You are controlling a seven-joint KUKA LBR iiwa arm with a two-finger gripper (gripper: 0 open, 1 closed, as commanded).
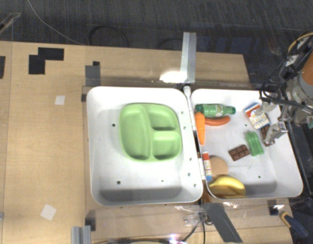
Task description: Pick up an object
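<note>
My jaws (275, 132) sit low over the right bin (283, 187), near its right wall, w/ the arm (306, 80) coming in from the right edge. Can't tell how far the jaws are parted, and can't tell if anything's between them; the metal tips are too small and dark to read here.

Objs in the right bin: a green bottle (215, 110) lying on its side at the top left, w/ an orange carrot-like piece (217, 121) just below it and touching. Another orange carrot (199, 128) lies lengthwise along the left wall. A red-white-blue packet (256, 115) is at the top right, just beside my jaws to their upper left. A green ribbed block (254, 143) lies just left of the jaws, and a brown chocolate bar (238, 152) is next to it, lower left. Near the bottom left, a tan round thing (218, 165) and a yellow banana (227, 186) touch each other, w/ a thin white-red-blue tube (207, 166) along the wall beside them.

Left bin (100, 136) holds a green divided tray (149, 131), roughly centred. Both bins rest on the wood worktop (39, 136).
</note>
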